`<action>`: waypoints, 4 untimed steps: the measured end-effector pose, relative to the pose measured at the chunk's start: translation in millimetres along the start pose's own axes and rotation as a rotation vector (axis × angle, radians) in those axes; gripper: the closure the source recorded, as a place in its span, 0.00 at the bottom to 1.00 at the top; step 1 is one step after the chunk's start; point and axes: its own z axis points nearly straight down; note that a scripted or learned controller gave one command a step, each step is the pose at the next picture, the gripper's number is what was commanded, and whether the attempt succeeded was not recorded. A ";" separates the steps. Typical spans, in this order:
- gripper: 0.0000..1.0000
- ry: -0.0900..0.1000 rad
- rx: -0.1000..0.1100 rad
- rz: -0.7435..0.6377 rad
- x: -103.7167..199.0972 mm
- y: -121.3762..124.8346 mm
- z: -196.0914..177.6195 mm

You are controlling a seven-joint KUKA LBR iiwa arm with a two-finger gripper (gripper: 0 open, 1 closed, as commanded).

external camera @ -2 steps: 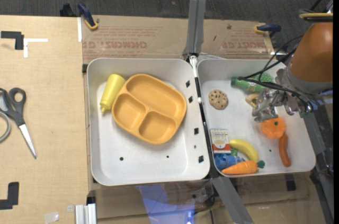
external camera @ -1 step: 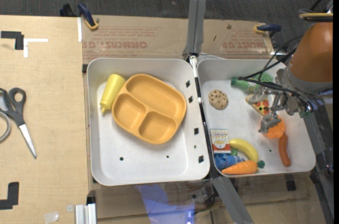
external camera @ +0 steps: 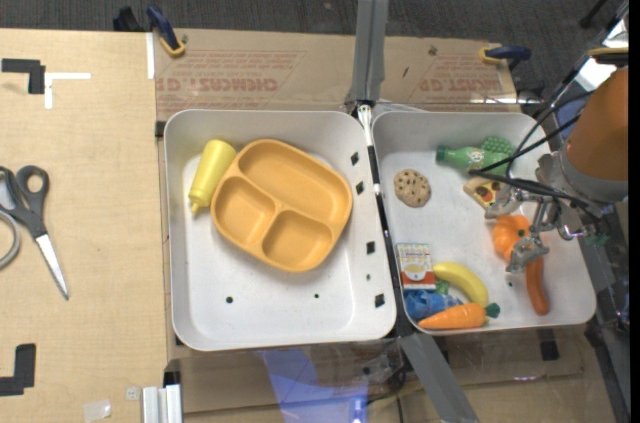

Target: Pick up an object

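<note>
Right white bin (external camera: 560,309): round brown cookie (external camera: 411,187), green plastic bottle (external camera: 473,154), yellow banana (external camera: 462,281), orange carrot (external camera: 455,316), red sausage (external camera: 538,288). Claw (external camera: 522,249) low over an orange object (external camera: 510,233); grip cannot be told. Left white bin (external camera: 270,316): yellow divided plate (external camera: 282,204), yellow mustard bottle (external camera: 209,173).

Light wooden bench (external camera: 90,291) w/ two shallow white plastic bins side by side: left bin (external camera: 200,311), right bin (external camera: 570,311), touching along inner rims. Grey-handled steel scissors (external camera: 38,226) flat on bench, well left of bins, near black tape corner marks (external camera: 25,74). Flat brown printed cardboard sheet (external camera: 260,71) behind bins, w/ blue clamps (external camera: 165,29) at back corners.
</note>
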 end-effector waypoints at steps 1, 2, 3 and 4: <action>1.00 -0.005 -0.001 -0.004 -2.4 2.0 -10.1; 1.00 -0.002 -0.001 0.024 8.6 70.3 -93.0; 1.00 -0.001 -0.001 0.100 -64.3 116.5 -156.5; 1.00 -0.006 0.000 0.101 -65.8 116.3 -166.0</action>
